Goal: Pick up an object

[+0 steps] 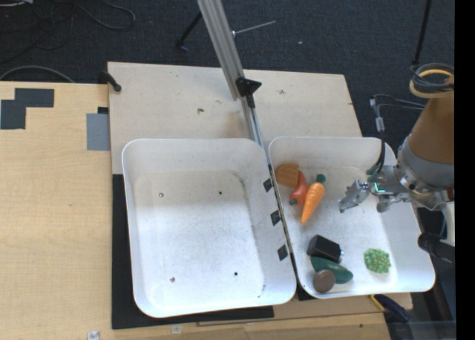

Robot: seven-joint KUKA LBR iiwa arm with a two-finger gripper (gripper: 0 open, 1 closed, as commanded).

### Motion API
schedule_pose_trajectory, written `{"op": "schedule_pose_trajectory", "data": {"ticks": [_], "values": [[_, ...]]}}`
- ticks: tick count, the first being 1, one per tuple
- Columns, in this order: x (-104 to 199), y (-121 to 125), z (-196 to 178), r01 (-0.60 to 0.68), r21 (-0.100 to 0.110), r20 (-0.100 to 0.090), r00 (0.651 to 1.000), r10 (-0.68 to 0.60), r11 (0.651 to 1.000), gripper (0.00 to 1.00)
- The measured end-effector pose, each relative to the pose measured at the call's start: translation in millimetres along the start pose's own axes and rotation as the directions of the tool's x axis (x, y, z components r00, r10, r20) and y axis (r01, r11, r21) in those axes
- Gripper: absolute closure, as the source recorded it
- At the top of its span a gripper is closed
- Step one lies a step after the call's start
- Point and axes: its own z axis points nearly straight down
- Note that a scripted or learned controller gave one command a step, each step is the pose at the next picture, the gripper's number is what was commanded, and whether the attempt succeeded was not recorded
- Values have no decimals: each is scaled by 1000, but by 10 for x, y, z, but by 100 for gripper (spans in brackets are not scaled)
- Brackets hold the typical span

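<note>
From where I stand, the right bin (404, 275) holds all the loose items, while the left bin (148, 160) sits just beside it, the two rims touching along a dark divider strip (274, 216).

The carrot (312, 200) catches the eye first: a bright orange toy, tapered, with a small green tuft at its upper end, lying tilted so the tip points toward seven o'clock. It lies in the upper left part of the right bin. Touching its left side is a red piece (298, 187), and just above that, toward eleven o'clock, a brown rounded lump (286, 174) against the bin's left wall.

Lower down, toward six o'clock from the carrot, lies a black block (324, 247), with a dark green item (335, 272) under it and a brown ball (323, 281) touching the green one at the bin's bottom edge. At about three o'clock from those, a knobbly green cluster (377, 260) lies apart on the white floor.

The gripper (355, 196) reaches in from the right, at three o'clock from the carrot and near it but not touching. Its metal fingers (349, 200) point left and down; nothing is between them, though I cannot tell how far apart they stand. Behind it is the orange-brown arm (434, 134).

A slanted aluminium rail (223, 38) rises from the bench (178, 101) toward twelve o'clock.
</note>
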Motion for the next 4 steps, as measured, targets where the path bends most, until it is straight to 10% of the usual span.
{"op": "schedule_pose_trajectory", "data": {"ticks": [2,3,4], "values": [[113,-54,1075,0,1,0,1000,0,1000,0],[97,-63,968,-7,2,0,1000,7,1000,100],[37,-25,357,0,-5,2,1000,0,1000,100]]}}
